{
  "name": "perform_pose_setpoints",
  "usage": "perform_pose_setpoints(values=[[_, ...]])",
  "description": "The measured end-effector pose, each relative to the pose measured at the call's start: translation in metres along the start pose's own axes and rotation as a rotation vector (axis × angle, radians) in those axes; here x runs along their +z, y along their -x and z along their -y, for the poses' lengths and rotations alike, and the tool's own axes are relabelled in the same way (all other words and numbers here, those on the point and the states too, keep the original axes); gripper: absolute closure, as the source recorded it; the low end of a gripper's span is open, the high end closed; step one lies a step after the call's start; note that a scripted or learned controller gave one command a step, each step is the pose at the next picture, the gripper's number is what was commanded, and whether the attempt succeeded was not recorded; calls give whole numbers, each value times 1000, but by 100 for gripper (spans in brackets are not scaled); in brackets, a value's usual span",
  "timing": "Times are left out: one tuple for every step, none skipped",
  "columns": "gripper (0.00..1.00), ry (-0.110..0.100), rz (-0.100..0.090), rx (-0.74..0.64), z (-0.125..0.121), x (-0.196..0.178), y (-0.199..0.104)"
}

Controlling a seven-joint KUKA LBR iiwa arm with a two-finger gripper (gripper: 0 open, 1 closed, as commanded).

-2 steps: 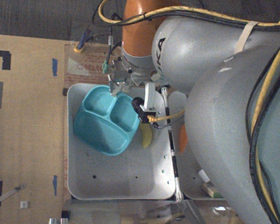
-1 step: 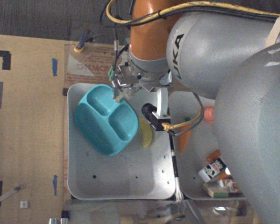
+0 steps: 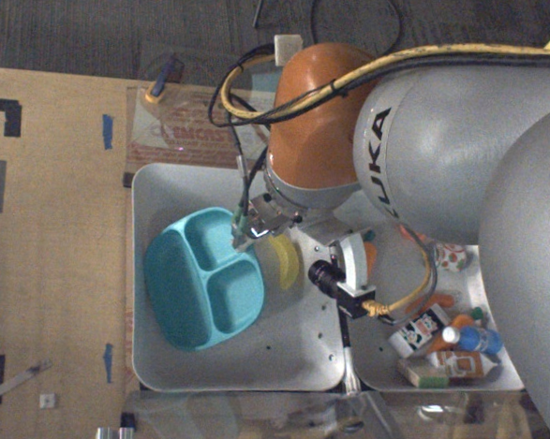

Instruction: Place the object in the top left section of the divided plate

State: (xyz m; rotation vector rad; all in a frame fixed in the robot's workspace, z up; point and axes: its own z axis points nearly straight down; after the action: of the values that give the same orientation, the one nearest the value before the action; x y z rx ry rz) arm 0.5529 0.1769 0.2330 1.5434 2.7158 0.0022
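- Teal plastic, the divided plate (image 3: 202,288) lies flat in the left white bin (image 3: 164,197), toward that bin's left wall, with one large section along its left side and two smaller sections on its right.
- A pale yellow, rounded object (image 3: 284,263), perhaps a toy fruit, rests on the bin floor just beside the plate's right rim, outside all three sections and partly covered by the wrist above it.
- The gripper (image 3: 248,227) hangs over the plate's upper right edge, close to the upper small section; its tip is dark and small in this view, and I cannot tell how far apart it stands or whether anything is in it.
- The grey arm (image 3: 449,142) with its orange band (image 3: 315,123) spans the upper right of the bench, with yellow and black cables (image 3: 264,110) looped over it.
- The right white bin (image 3: 377,366) holds a cluster near its lower right corner: small printed cartons (image 3: 422,329), a blue-capped bottle (image 3: 481,341) and orange pieces (image 3: 443,299).
- The tan bench top (image 3: 48,245) bears strips of blue tape (image 3: 106,132) and black marks left of the bins.
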Motion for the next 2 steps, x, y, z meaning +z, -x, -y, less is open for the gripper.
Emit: perform_pose_setpoints(values=[[100, -12, -15, -31, 34, 0, 56], [100, -18, -12, 338, 64, -200, 12]])
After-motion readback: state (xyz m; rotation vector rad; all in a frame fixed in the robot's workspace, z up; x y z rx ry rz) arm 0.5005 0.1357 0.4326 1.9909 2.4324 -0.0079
